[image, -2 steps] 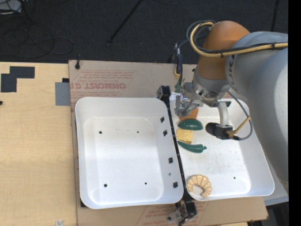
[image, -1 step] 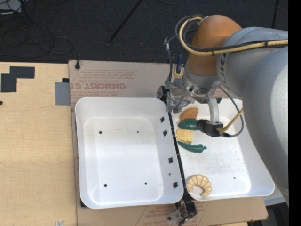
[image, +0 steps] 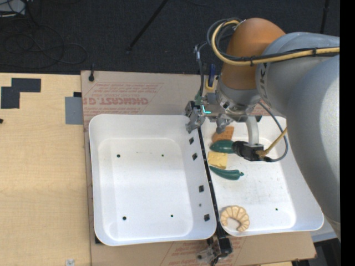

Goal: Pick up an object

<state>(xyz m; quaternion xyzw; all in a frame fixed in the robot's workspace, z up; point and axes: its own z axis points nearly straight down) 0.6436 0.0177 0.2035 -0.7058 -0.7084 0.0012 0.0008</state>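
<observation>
My gripper [image: 217, 122] hangs low over the far left part of the right bin [image: 288, 204], close to the divider between the two bins. Right under and beside it lies a small cluster: an orange-brown block [image: 225, 133], a dark green pepper-like piece [image: 223, 146], a yellow block [image: 217, 159] and a second green piece [image: 228, 173]. The wrist hides part of the orange-brown block. A tan croissant-shaped toy [image: 236, 217] rests at the near left corner of the right bin, apart from the gripper.
The left bin [image: 105, 148] stands beside the right one, with a raised wall [image: 199, 170] between them. The grey arm with its orange band [image: 252, 43] covers the right bin's far right side. Cardboard [image: 138, 93] lies under both bins.
</observation>
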